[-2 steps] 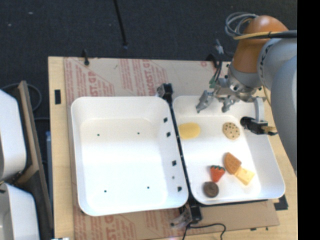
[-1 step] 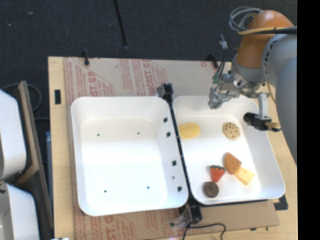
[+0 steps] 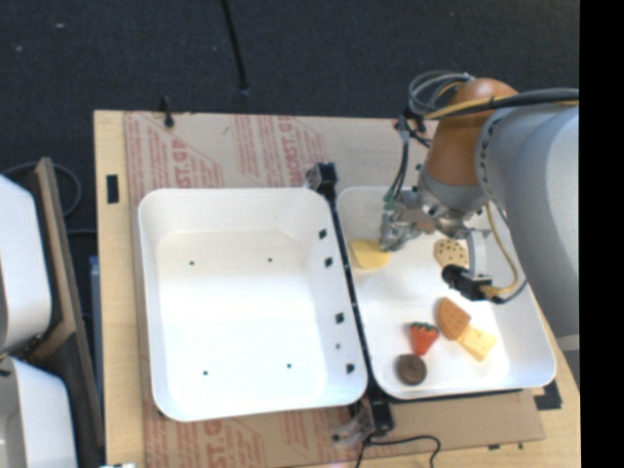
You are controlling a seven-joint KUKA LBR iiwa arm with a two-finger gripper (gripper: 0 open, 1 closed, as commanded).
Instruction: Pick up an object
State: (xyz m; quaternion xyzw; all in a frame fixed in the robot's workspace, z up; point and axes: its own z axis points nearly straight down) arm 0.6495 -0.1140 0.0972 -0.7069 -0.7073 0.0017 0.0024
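Observation:
My gripper reaches down into the right bin near its upper left corner. Its tip is right at a pale yellow piece lying by the divider between the bins. Lower in the same bin lie a red strawberry-like toy, a dark brown round piece, an orange-brown piece and a yellow cube. A tan perforated cracker lies to the right of the gripper, partly behind a cable.
The left bin sits beside the right one, with black clips along the shared rim. The grey arm with its orange band covers the upper right of the right bin. Cardboard underlies both bins.

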